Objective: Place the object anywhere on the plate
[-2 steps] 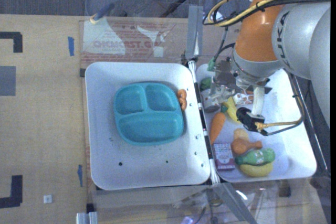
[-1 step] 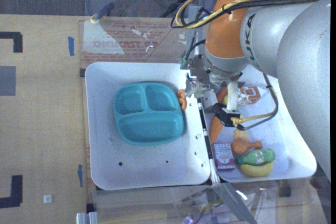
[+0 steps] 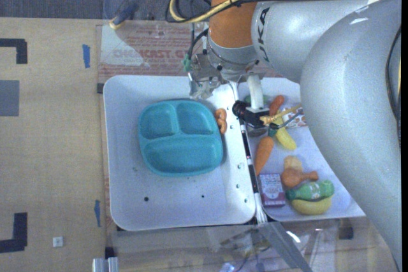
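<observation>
I see the grey arm (image 3: 344, 73) filling the upper right, its orange band (image 3: 239, 0) sitting above the far edge of the left bin (image 3: 127, 200). That bin lies on the tan tabletop (image 3: 44, 156), and I use the teal plate (image 3: 180, 137) inside it as my landmark. The plate has three compartments and rests flat toward the bin's far half. The right bin (image 3: 331, 150) adjoins the left one on the side away from the plate, partly covered by the arm.

The end effector (image 3: 203, 85) hangs just beyond the plate's far right corner, over the bin rim; I cannot tell how it stands or whether it grips anything.

A small orange object (image 3: 220, 120) lies touching or just beside the plate's right edge, on the bin floor, not on the plate.

Farther right of the plate, across the divider, the right bin holds a carrot (image 3: 264, 153), a yellow banana-like piece (image 3: 285, 139), a brownish drumstick-shaped toy (image 3: 296, 174), a green and yellow item (image 3: 312, 197), and a small red box (image 3: 271, 188), which is nearest the plate.
</observation>
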You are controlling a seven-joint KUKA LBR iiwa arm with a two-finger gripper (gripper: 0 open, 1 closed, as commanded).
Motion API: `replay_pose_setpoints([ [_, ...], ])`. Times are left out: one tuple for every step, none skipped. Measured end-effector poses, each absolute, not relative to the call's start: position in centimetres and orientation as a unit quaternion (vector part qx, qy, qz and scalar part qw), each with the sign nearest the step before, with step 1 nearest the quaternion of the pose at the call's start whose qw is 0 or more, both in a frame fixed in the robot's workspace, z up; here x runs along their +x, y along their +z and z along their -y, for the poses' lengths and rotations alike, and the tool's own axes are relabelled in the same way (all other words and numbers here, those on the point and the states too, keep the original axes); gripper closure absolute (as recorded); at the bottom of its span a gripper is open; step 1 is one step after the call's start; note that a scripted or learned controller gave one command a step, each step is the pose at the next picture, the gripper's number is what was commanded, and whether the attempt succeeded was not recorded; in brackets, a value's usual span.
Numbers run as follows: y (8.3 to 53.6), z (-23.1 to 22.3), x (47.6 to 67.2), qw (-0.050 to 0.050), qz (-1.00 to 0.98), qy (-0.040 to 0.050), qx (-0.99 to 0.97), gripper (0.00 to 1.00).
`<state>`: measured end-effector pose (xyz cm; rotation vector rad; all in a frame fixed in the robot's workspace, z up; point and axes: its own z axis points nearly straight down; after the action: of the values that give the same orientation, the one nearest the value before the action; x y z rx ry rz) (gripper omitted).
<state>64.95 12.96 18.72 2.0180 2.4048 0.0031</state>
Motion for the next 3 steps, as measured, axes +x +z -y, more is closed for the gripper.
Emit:
replay_pose_setpoints([
  [21.0, -14.7, 62.0, -0.001, -0.752, -0.0005, 0.659, 1.0],
  [13.7, -21.7, 63.7, 0.0, -0.741, 0.0002, 0.672, 1.0],
  [12.2, -21.9, 56.8, 0.006, -0.728, 0.0084, 0.685, 1.0],
])
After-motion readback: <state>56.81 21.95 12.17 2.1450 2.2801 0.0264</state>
